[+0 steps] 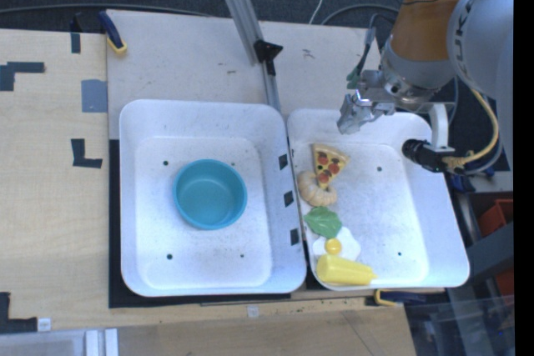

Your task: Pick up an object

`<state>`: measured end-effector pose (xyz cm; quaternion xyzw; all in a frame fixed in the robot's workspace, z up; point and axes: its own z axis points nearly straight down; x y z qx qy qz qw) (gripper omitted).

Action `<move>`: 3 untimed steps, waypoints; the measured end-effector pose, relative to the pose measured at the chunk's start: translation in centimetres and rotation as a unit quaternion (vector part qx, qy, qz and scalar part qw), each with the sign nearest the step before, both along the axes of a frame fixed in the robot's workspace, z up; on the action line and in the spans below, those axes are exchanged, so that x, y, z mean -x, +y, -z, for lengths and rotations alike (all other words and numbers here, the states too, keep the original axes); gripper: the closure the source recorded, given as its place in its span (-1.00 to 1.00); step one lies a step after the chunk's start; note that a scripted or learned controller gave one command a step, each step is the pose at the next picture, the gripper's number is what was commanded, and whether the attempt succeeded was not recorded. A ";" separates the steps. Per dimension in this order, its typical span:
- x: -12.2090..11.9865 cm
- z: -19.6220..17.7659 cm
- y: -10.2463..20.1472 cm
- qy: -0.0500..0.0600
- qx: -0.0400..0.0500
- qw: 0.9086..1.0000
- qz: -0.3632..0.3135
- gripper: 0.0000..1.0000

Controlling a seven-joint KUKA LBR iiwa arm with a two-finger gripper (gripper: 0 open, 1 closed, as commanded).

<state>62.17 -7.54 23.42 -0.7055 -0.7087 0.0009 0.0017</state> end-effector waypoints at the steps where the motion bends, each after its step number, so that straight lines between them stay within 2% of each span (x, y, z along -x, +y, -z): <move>1: 2.2 -0.8 5.2 0.000 -0.001 1.000 -0.001 1.00; 2: 4.6 -0.9 10.9 0.000 -0.001 1.000 -0.001 1.00; 3: 6.4 -0.7 15.4 0.000 0.000 1.000 -0.001 1.00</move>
